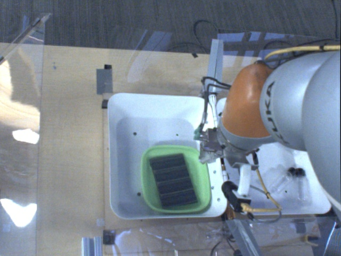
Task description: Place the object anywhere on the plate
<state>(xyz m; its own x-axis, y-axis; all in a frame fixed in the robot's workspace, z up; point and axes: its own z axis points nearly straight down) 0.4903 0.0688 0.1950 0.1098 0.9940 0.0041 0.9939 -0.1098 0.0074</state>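
Note:
A light green, rounded-square plate (145, 170) sits in the front part of the left bin (118, 137). On it lies a dark, ridged rectangular object (172, 180), flat and slightly angled. The arm's orange band and grey wrist (248, 113) hang over the divide between the two bins. The gripper (212, 149) is mostly hidden under the wrist, just right of the plate's upper right corner. Nothing can be seen held in it.
The right bin (315, 202) holds a clear plastic item (281, 179) with a small black part (294, 171). Cables and a yellow hose trail from the arm at the front right. A grey bracket (104, 80) is fixed on the wooden bench behind the left bin.

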